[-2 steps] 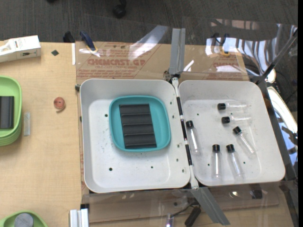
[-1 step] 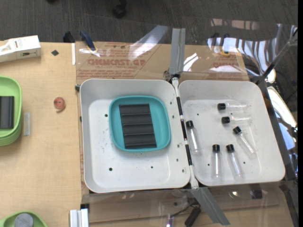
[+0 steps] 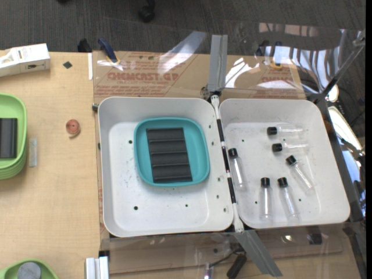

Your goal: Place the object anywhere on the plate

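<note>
Camera view: six clear vials (image 3: 283, 166) with black caps lie scattered in the right bin (image 3: 325, 214); the teal plate (image 3: 200, 156), with a dark ribbed insert, sits in the left bin (image 3: 116, 214). My claw's state I cannot tell. Risks as I judge them: vials roll, and the one against the left wall is cramped; mid-bin is roomier.

Robot body outside this frame

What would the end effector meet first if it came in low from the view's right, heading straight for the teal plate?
Probably the right white plastic bin's outer wall. If it clears that, the clear black-capped vials lying inside come next. Height is unclear from this view.
</note>
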